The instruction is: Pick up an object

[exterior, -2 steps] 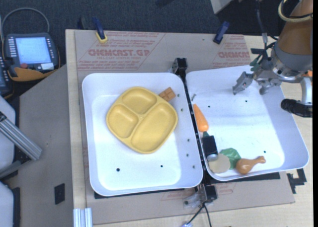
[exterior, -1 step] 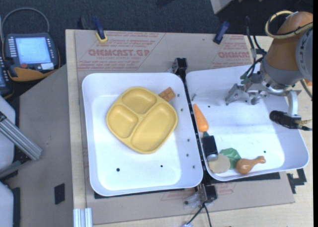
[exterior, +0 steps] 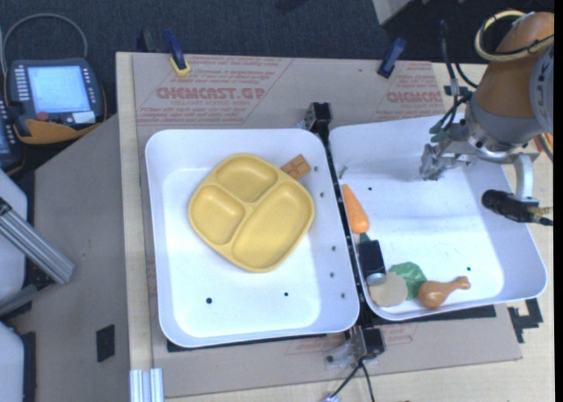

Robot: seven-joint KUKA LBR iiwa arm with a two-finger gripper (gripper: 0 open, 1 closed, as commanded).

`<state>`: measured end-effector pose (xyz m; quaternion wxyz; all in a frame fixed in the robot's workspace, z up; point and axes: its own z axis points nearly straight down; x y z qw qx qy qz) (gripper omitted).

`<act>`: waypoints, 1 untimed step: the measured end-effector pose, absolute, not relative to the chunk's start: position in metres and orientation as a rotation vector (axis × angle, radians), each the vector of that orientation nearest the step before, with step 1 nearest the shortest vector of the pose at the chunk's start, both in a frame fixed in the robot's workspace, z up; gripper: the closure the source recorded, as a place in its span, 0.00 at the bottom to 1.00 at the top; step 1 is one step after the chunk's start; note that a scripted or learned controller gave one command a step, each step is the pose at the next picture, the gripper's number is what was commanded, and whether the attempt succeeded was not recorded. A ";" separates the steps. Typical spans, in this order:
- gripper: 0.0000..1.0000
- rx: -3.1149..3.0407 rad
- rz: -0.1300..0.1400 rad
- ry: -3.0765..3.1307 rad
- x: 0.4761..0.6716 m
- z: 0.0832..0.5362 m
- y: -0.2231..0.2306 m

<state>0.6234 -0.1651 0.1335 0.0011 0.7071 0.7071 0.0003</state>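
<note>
The tool (exterior: 433, 165) hangs over the bare upper part of the right bin (exterior: 519, 281), near its back wall, with nothing under it or in its grip; how far it is open I cannot tell from this angle. The things to pick lie crowded along that bin's left and lower edge: a toy carrot (exterior: 354, 208) against the divider, a black block (exterior: 371, 258) just below it, then a pale round piece (exterior: 387, 290), a green piece (exterior: 410, 274) and a toy drumstick (exterior: 442, 288). The left bin (exterior: 167, 215) bears a yellow divided plate (exterior: 252, 212) with a small wooden block (exterior: 296, 166) at its upper edge. My guess is the arm sits high to keep the candidates unobstructed
</note>
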 end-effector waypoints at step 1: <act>1.00 2.216 0.005 2.219 0.624 0.187 -0.155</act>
